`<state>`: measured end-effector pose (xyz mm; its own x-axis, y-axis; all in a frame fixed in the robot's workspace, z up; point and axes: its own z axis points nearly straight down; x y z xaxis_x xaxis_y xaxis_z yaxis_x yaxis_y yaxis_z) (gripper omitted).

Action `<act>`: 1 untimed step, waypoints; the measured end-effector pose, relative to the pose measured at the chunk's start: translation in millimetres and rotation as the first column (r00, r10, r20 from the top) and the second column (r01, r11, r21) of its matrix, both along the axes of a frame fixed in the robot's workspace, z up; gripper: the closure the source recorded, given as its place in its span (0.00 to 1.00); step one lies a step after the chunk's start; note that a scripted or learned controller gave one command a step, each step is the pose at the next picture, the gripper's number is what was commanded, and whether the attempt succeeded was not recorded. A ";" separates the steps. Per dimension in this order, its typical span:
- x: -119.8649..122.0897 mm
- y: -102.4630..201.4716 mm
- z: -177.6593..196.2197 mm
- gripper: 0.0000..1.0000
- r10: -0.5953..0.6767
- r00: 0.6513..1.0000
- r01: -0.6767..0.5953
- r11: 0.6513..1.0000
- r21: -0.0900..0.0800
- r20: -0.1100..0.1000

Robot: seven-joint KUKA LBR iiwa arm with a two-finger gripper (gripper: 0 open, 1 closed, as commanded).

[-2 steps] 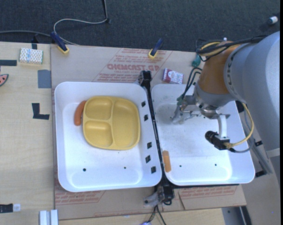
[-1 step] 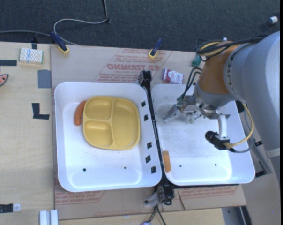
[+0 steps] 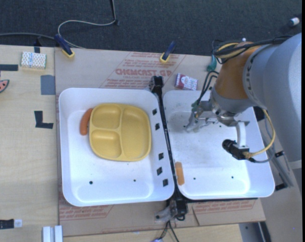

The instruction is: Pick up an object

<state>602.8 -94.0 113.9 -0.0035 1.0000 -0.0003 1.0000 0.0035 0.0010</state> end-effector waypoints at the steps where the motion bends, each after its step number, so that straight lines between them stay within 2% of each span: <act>1: -0.1 0.0 -0.2 0.00 0.000 1.000 0.000 1.000 0.000 0.000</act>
<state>602.7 -94.0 113.7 -0.0038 1.0000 -0.0005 1.0000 0.0038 0.0007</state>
